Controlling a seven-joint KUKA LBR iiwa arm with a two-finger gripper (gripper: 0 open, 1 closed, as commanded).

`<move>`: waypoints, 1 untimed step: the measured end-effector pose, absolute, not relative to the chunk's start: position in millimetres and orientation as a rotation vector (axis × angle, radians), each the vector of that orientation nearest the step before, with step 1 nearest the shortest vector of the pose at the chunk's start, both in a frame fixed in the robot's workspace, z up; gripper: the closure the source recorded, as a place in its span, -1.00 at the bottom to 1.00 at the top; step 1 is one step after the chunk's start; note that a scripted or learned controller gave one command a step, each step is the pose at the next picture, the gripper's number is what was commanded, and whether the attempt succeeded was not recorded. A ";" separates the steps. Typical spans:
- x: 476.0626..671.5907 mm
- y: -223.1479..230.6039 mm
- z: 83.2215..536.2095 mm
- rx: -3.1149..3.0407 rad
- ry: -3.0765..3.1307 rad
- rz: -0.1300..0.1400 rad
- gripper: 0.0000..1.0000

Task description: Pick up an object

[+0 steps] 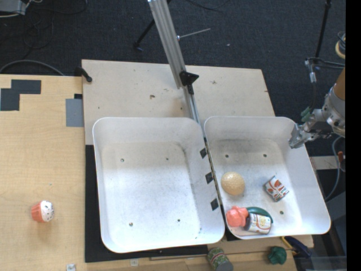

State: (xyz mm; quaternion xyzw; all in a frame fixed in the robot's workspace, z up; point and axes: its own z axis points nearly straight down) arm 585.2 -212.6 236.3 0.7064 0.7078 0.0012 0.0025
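Gripper [298, 138] is hovering at the right bin's [248, 126] far right rim, can't tell its state. Reach phase (nothing grabbed yet); next it's needing to drop toward the tan ball [233, 183].

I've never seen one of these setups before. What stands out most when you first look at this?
Two shallow white bins sit side by side on the bench. The right one holds a small cluster near its front: a round tan ball, a red and white carton and a bottle with a red cap. The robot's gripper hangs at that bin's far right rim, and a small orange and white toy lies alone on the wooden table at left.
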 end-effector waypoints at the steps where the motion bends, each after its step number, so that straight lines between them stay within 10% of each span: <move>1: 586.2 -213.6 289.6 2.216 2.220 0.003 1.00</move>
